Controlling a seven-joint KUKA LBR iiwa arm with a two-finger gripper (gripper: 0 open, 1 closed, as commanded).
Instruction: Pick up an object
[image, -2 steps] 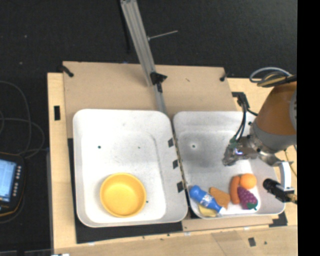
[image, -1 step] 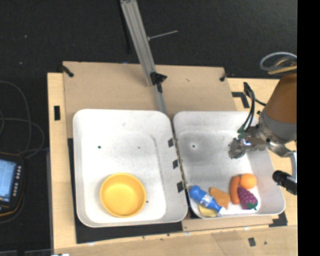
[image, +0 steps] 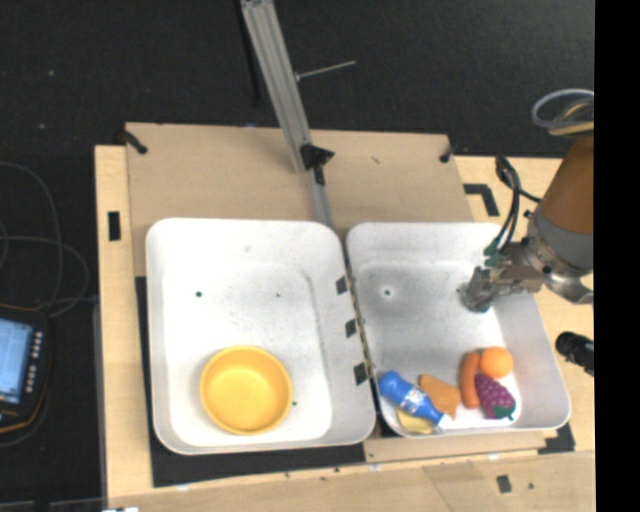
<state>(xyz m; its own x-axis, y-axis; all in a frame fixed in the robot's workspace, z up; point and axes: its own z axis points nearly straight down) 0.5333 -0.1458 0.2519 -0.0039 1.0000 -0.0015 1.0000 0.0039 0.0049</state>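
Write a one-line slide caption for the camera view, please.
Gripper hovers in the right bin above clustered toy food; a yellow bowl sits in the left bin.

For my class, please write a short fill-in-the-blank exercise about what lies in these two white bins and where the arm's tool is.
1. The yellow bowl lies in the ____ bin as the camera sees it.
2. The purple grapes lie next to a round ____ fruit.
3. The tool is over the ____ bin.
4. The blue bottle lies near that bin's ____ edge.

Missing words: left; orange; right; front
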